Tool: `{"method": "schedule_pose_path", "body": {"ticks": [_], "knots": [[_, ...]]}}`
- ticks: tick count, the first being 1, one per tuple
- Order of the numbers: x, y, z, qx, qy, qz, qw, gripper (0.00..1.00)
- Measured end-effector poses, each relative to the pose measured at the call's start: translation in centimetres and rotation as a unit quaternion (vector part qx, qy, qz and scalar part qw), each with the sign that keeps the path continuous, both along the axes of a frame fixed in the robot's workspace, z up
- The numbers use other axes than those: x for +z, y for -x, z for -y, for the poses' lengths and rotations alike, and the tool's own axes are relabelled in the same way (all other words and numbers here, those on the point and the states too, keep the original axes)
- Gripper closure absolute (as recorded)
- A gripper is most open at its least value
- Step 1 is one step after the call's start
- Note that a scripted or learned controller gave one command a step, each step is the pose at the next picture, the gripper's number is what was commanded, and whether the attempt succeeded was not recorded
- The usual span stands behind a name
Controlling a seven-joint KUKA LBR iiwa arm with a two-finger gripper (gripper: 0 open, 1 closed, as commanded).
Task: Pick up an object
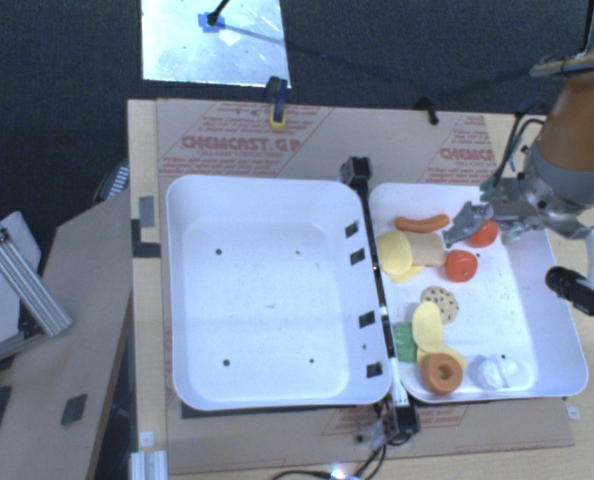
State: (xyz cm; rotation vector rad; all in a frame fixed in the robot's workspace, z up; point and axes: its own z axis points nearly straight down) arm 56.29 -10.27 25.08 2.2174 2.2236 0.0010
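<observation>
The right bin (547, 318) holds several toy foods: a red sausage (421, 224), a yellow piece (395, 253), a red tomato (461, 265), a speckled cookie (438, 301), a brown donut (442, 372) and a white lump (497, 371). My gripper (492, 226) hangs over the bin's far side, just right of the sausage. It is open, its fingers spread wide. A second red round piece (485, 235) shows below, between the two fingers, and is partly hidden by them. I cannot tell whether they touch it.
The left bin (267, 218) lies beside the right one, with a black hinged divider (372, 268) between them. A yellow slice (428, 326) and a green piece (404, 340) sit by the divider. A black fitting (577, 290) juts in at the right.
</observation>
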Motion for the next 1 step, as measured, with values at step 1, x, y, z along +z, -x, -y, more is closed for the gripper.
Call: {"method": "schedule_pose_path", "body": {"ticks": [1], "knots": [[-10.41, 0.61, 5.5, -0.003, 0.0, -0.005, 1.0, 0.0]]}}
